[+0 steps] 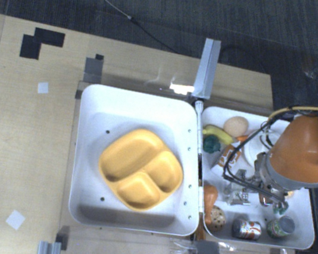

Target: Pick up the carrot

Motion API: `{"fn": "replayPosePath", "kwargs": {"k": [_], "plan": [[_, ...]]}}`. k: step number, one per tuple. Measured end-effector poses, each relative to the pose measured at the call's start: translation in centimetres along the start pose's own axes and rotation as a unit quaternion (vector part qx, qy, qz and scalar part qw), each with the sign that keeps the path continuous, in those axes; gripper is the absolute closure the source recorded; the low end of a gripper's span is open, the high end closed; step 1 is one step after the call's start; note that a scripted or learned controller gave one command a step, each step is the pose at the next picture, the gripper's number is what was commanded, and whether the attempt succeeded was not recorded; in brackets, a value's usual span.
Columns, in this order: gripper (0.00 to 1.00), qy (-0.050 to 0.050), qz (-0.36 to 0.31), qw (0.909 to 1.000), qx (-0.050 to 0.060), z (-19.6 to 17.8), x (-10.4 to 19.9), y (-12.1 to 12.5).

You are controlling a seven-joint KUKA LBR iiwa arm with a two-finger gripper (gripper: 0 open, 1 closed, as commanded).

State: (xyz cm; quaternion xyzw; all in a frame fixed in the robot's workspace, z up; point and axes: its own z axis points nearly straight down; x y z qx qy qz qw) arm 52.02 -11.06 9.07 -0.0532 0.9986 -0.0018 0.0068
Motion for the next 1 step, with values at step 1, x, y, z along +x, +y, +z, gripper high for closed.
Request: {"fn": "replayPosePath", "kwargs": {"k": [1], "plan": [[1.0,0.0,-0.119,0.9929,0.0,-8.44,1.98,-7.66]]}}
